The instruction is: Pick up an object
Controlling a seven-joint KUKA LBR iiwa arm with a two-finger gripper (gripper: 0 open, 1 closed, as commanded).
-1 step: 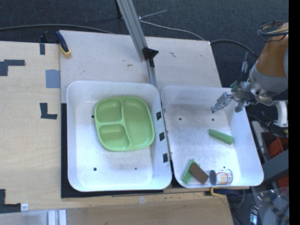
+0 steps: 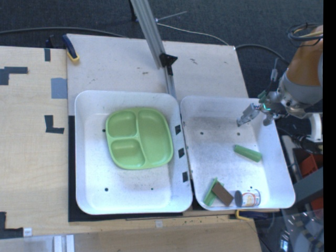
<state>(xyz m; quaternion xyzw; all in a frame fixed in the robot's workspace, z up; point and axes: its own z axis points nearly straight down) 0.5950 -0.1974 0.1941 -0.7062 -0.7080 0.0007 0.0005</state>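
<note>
Two shallow white plastic bins sit side by side on the wooden table, and we read them from the near edge back. Nearest us, along the right bin front wall, we count 3 small items in a row: a green block lying tilted, a brown block touching it on its right, and a small can on its side w/ an orange-and-white label and a dark end facing left. Farther in, approx. mid-bin on the right, we see 1 green stick, flat and elongated, lying at a slant, well apart from the front group. The left bin holds 1 light-green tray, smooth w/ rounded corners and 3 compartments. Both bin floors look speckled and scuffed. At the right bin's far right corner the gripper hangs above the bin floor, metal fingers pointing left and down; nothing sits between them, but we cannot tell if they're spread or closed. Behind, a grey metal rail slants over the table.
</note>
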